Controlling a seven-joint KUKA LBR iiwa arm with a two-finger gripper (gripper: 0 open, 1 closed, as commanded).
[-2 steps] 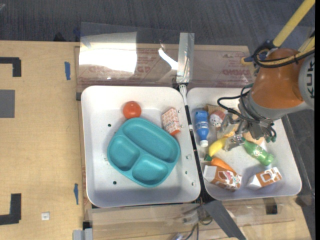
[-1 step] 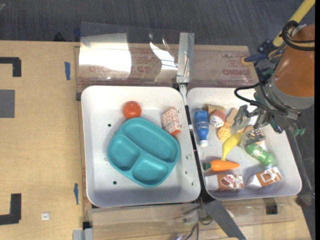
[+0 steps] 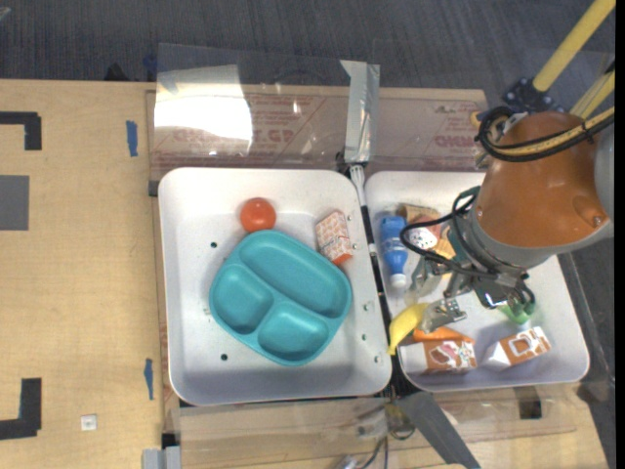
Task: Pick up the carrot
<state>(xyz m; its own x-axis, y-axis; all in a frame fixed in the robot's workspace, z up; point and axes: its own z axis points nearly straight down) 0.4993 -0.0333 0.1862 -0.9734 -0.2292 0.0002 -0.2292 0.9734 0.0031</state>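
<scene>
Grey arm with orange band [image 3: 535, 189] over the right bin [image 3: 571, 355]. Left bin [image 3: 186, 291] carries a teal divided plate [image 3: 280, 297], orange ball [image 3: 258, 214], small carton [image 3: 333, 234]. Gripper [image 3: 451, 306] low in the right bin; grip state: cannot tell. Carrot [image 3: 437, 335] just below it, beside a banana [image 3: 405, 325], touching a juice carton [image 3: 449, 356].

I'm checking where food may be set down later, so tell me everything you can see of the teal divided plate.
The teal divided plate looks like smooth moulded plastic, a rounded rectangle with three recessed compartments: one long one along its upper left side and two smaller ones toward its lower right. It lies flat, turned at a diagonal, on the floor of the left white bin. Nothing lies in its compartments. An orange-red ball sits at its upper edge and a small printed carton at its upper right corner, both close enough that contact is unclear.
</scene>
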